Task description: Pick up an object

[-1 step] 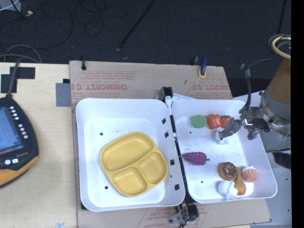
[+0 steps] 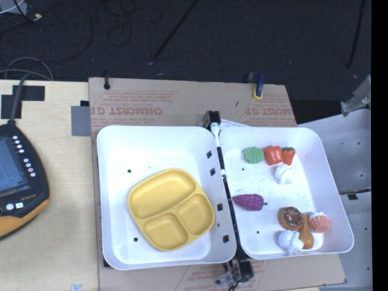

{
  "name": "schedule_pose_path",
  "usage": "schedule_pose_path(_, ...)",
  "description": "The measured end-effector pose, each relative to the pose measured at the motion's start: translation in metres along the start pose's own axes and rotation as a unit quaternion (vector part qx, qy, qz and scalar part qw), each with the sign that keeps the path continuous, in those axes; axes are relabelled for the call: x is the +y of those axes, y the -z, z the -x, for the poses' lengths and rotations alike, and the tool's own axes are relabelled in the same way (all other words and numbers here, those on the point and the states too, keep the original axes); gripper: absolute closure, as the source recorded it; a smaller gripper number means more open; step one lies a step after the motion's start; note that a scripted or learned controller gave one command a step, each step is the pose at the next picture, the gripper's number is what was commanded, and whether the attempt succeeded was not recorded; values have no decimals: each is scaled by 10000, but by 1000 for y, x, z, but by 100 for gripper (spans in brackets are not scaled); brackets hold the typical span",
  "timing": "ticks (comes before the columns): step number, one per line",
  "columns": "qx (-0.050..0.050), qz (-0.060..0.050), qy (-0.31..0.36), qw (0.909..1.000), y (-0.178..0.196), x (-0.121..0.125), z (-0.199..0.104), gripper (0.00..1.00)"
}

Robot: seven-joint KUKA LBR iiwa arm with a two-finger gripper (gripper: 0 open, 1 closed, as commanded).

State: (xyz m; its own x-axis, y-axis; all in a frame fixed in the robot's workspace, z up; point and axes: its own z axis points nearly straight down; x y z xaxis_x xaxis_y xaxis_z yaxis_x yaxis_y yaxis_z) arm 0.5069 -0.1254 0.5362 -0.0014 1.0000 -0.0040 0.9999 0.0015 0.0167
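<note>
Toys lie in the right bin [image 2: 327, 162]: near its far edge a green piece [image 2: 253, 155], an orange-red piece [image 2: 273, 155] and a small red one [image 2: 288, 155] stand in a row, with a white piece [image 2: 283, 174] just under them. A purple grape bunch [image 2: 248, 202] lies near the left edge, and a brown donut [image 2: 291, 217], a pink cupcake [image 2: 319, 222] and a white-and-orange piece [image 2: 297, 240] crowd the near right corner. The left bin [image 2: 121, 150] carries a yellow divided tray [image 2: 171, 208], a pendant [image 2: 18, 177] lies on the bench's left edge, and the pincer's state I cannot tell.

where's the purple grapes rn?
The grapes lie in the right bin, near its left wall, apart from the other toys, with the donut to their lower right.
</note>
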Motion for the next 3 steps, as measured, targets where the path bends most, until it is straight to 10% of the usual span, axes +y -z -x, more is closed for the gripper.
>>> schedule_pose_path(1,17,-107,31,9999,0,1,-2,100)
schedule_pose_path(3,22,-137,15,9999,-105,-33,-129,100)
